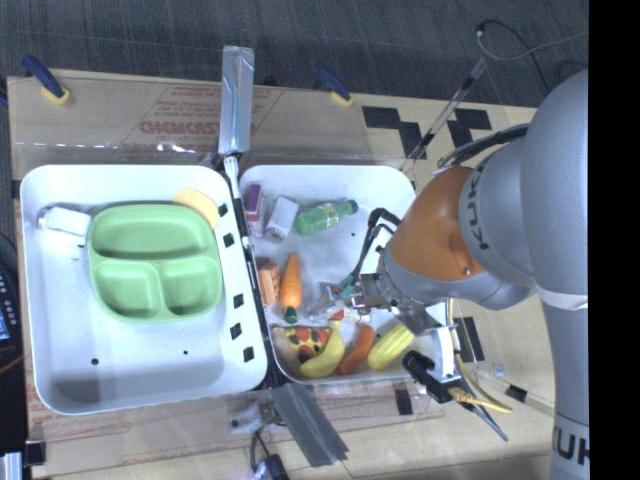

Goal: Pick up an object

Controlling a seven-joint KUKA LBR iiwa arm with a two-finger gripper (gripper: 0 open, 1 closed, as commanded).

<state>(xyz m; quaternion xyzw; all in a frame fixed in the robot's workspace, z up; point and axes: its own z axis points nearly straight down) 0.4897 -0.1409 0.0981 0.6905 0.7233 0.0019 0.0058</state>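
Task gives no specific obj; the pickable things sit in the right bin [400, 180]. Gripper [345, 303] is low over that bin's middle-front, wrist reaching in from the right edge. Can't tell its state, tip is too cluttered and partly hidden by the wrist.

Just beside the gripper, twd the bin's left wall: carrot [291, 281], upright-ish, green stem end at the front. Left of it, vs the wall, a small brown/orange item [267, 284], identity unclear.

Front edge of right bin: banana [324, 359] curved along the front rim, touching a red-orange piece [357, 349] on its right; corn cob [390, 347] next to that, tilted, just under the wrist. A dark patterned item [303, 340] sits behind the banana nr the front-left corner.

Back of bin: green bottle [325, 216] lying on its side, a white box [281, 216] touching its left end, a small purple/pink item [253, 206] in the back-left corner.

Left bin [40, 368]: green divided tray [155, 259] around centre, yellow obj [198, 205] at the tray's back-right corner, white obj [64, 222] nr the bin's left wall.

Blue clamps [47, 79] at bench's back edge.
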